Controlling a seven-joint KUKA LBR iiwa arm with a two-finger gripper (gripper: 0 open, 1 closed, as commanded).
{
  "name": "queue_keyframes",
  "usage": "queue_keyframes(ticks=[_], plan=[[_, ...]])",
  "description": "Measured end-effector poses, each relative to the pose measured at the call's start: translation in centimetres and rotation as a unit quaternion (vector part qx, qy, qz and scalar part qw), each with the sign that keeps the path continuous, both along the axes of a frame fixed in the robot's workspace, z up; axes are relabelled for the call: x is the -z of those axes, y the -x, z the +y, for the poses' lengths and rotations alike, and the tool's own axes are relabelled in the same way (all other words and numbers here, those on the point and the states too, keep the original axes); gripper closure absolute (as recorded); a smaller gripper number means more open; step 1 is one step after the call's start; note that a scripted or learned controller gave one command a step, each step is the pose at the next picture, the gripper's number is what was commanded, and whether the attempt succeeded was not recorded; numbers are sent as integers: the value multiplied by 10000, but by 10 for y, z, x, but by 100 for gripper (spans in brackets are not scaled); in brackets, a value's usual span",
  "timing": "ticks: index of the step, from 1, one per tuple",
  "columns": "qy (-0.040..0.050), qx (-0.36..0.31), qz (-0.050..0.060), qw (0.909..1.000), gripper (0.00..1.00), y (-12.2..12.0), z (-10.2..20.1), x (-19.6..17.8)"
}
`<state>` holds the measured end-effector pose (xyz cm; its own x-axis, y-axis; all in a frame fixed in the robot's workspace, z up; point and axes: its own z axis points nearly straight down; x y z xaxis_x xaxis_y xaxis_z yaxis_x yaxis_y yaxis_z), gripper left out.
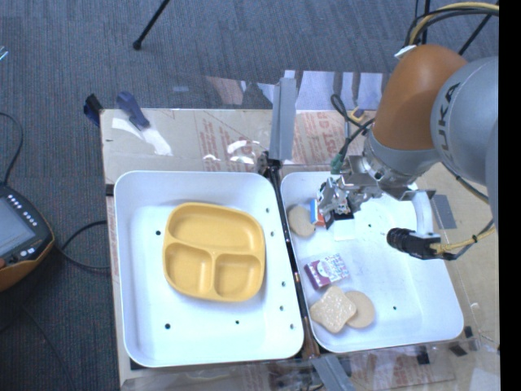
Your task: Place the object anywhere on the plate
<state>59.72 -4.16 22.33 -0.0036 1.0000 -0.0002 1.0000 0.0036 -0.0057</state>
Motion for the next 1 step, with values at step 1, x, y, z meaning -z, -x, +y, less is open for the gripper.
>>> queue_keyframes(ticks=[1], plan=[[-5, -12, 25, 10000, 100, 13, 101, 40]])
